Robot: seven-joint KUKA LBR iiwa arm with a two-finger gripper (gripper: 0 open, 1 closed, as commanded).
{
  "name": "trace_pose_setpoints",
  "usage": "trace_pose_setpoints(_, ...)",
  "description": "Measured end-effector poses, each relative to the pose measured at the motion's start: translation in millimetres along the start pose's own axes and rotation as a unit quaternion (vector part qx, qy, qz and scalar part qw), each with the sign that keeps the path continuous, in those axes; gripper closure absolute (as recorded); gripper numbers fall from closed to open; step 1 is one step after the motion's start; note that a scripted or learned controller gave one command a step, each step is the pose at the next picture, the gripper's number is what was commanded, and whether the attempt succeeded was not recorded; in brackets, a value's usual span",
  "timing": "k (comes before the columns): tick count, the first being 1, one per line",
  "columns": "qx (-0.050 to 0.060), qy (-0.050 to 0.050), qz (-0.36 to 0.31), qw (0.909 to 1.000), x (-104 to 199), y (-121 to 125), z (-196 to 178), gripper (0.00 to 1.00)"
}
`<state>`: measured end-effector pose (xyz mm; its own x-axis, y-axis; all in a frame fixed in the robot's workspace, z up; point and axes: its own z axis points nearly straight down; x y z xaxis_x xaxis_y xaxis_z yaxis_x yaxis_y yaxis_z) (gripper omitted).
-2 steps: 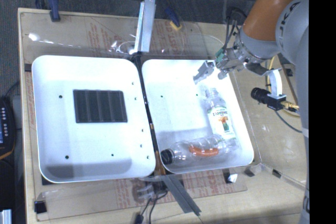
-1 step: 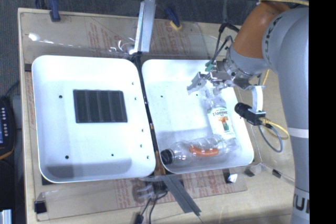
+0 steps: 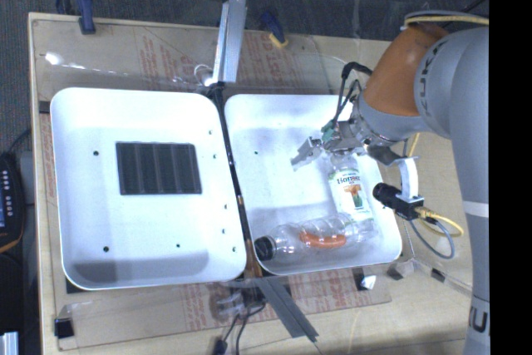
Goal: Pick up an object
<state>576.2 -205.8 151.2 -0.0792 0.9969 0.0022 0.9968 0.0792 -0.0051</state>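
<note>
Camera view has the gripper (image 3: 309, 150) hanging spread and empty in the right bin (image 3: 249, 116), just above the white bottle (image 3: 348, 189) (a clear bottle (image 3: 312, 235) lies below). Approach step, I'd say; next, shift over one and close.

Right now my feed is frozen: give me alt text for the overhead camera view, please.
The grey arm's two-finger gripper hangs over the right white bin, holding nothing, just above a small white labelled bottle. A clear plastic bottle with a black cap and orange label lies on its side along the near wall. The left white bin holds a dark ribbed rectangular panel.
</note>
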Motion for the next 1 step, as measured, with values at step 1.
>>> trace_pose_setpoints(1, -0.002, -0.001, -0.008, 1.0, -2.3, -10.4, -29.9, 0.0)
